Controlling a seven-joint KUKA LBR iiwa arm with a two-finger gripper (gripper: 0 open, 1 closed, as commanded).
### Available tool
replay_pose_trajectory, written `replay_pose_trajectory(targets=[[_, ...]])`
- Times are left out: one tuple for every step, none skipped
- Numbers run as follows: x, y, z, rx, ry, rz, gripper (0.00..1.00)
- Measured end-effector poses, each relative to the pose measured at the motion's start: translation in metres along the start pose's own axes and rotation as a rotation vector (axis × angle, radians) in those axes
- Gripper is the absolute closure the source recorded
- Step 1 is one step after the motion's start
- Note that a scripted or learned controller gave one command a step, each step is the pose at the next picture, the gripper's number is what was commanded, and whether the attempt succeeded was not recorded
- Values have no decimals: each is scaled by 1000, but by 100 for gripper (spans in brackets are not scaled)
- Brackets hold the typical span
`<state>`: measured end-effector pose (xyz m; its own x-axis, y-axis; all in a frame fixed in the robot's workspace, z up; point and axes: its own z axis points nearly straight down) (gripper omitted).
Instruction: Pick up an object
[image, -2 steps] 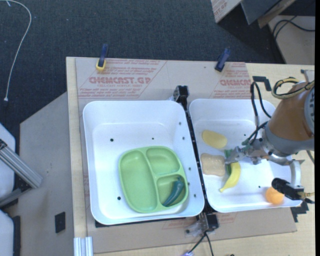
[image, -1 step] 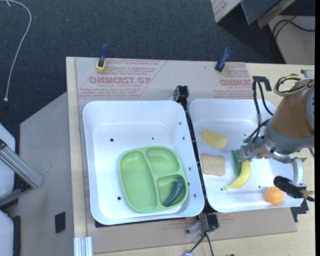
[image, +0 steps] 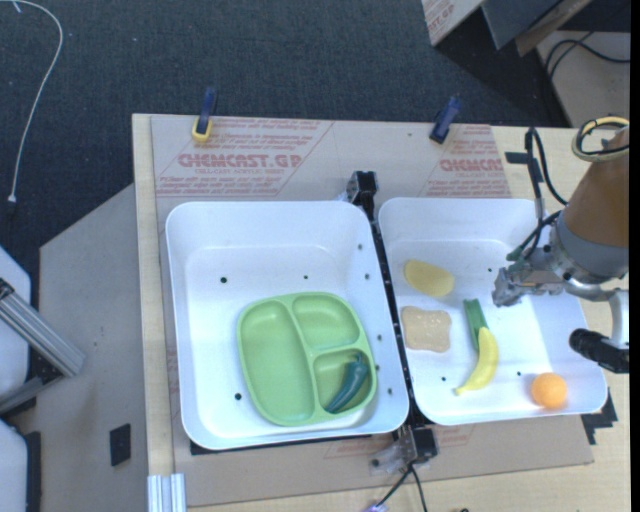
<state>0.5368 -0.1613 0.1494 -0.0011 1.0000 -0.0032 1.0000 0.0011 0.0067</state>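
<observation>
The arm (image: 600, 215) reaches in from the right over the right bin (image: 455, 215). Its gripper (image: 505, 290) hangs above the bin's right half, just right of the upper end of a green pepper (image: 473, 318). From this slant I cannot tell whether the gripper is released or clenched, and nothing shows in its grasp.

Five things lie in the right bin. A pale yellow piece (image: 428, 278) sits near the upper left. Just below it lies a tan slice of bread (image: 427, 329). To the right of the bread the green pepper lies lengthwise, and its lower end touches or overlaps the top of a banana (image: 481, 363), which curves down toward the bin's near edge. An orange (image: 548, 390) rests in the lower right corner, apart from the banana.

The left bin (image: 200, 300) holds a green divided plate (image: 305, 355), set toward its near right. A dark green pepper (image: 348, 386) lies in the plate's lower right compartment.

Both bins sit side by side on a board (image: 320, 160) with red print, which lies on the desk (image: 95, 300). Two clamps, one with a yellow tip (image: 204, 122) and one blue (image: 445, 120), grip the board's far edge. A black clip (image: 362, 185) sits at the far end of the seam between the bins.
</observation>
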Motion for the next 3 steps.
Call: replay_pose_trajectory(targets=[[-2, 0, -64, -1, 0, 0, 100], [-2, 2, -118, -2, 0, 0, 100], [46, 9, -101, 10, 6, -4, 100]])
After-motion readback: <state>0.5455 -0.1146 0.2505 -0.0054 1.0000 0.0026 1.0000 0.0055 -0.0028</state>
